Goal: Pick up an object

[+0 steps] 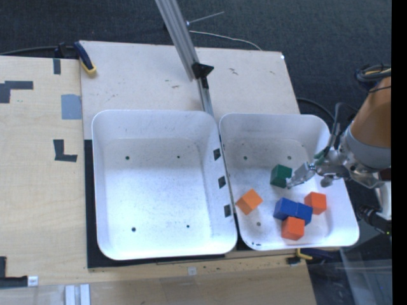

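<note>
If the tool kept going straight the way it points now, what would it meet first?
Most likely the green block: the tool points left across the right bin, its tip right beside that block. Depth is unclear from above, so it could pass over it.

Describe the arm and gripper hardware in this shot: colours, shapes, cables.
The arm has a rounded orange band above a grey wrist section. The gripper is slim, silvery metal with thin fingers. Dark cables loop beside the arm at its upper end.
</note>
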`<state>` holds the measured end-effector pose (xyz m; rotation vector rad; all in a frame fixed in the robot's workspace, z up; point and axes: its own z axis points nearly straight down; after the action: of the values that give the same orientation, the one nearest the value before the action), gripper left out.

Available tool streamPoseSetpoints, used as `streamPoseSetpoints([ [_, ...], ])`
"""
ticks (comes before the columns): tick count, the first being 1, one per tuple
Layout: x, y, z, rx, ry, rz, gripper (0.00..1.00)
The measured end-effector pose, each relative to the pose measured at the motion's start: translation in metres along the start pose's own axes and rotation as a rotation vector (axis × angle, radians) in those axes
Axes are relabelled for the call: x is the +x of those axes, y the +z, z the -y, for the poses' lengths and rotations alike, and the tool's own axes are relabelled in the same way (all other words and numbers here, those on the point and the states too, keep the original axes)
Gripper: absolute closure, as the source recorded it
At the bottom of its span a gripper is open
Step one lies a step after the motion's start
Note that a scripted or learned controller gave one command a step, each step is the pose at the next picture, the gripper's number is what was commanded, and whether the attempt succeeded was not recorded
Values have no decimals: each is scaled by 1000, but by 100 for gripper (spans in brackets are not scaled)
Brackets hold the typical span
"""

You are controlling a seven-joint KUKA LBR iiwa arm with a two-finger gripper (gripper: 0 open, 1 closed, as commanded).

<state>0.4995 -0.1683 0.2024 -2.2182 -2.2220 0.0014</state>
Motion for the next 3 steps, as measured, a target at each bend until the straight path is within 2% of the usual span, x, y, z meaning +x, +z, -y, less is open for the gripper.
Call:
streamPoseSetpoints([
  [1, 3, 115, -45, 2, -1, 1, 0],
  [2, 28, 110, -82, -3, -3, 1, 0],
  [3, 27, 101, -79, 2, -2, 0, 100],
])
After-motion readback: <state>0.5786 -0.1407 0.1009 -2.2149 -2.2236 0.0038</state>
